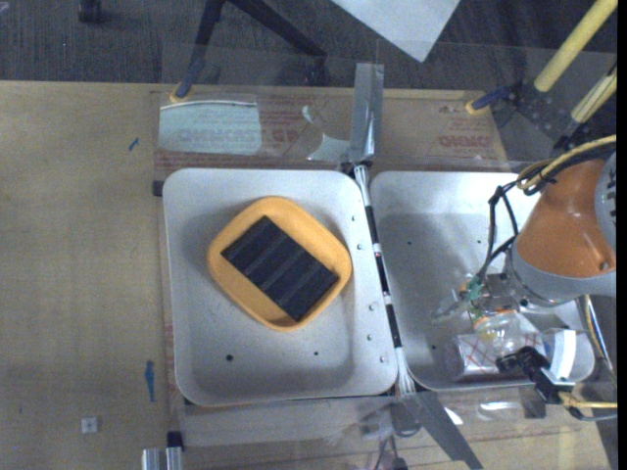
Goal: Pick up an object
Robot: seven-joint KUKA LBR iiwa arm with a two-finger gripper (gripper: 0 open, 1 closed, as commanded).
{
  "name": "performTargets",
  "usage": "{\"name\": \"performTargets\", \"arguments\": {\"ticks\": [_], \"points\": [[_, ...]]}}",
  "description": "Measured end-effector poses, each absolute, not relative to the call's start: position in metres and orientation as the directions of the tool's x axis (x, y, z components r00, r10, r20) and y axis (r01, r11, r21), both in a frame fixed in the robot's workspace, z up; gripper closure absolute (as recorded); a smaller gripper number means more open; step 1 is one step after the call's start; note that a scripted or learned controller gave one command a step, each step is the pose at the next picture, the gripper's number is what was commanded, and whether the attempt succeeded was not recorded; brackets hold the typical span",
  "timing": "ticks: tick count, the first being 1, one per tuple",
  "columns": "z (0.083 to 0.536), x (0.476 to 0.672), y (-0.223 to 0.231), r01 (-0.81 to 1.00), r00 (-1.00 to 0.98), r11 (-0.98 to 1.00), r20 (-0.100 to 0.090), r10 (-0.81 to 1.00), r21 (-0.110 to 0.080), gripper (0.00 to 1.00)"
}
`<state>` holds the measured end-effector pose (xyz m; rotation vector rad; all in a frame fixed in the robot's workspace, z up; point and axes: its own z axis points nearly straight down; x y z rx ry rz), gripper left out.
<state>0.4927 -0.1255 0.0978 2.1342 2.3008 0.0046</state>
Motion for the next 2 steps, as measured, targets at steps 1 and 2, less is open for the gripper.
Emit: {"name": "performTargets", "arguments": {"ticks": [1, 2], "points": [[0.107, 0.492, -0.127, 0.997, -0.072, 0.072, -0.002, 0.997, 0.006, 1.00], [0.184, 0.545, -0.087, 0.998, -0.067, 0.067, 0.000, 0.998, -0.001, 1.00]]}}
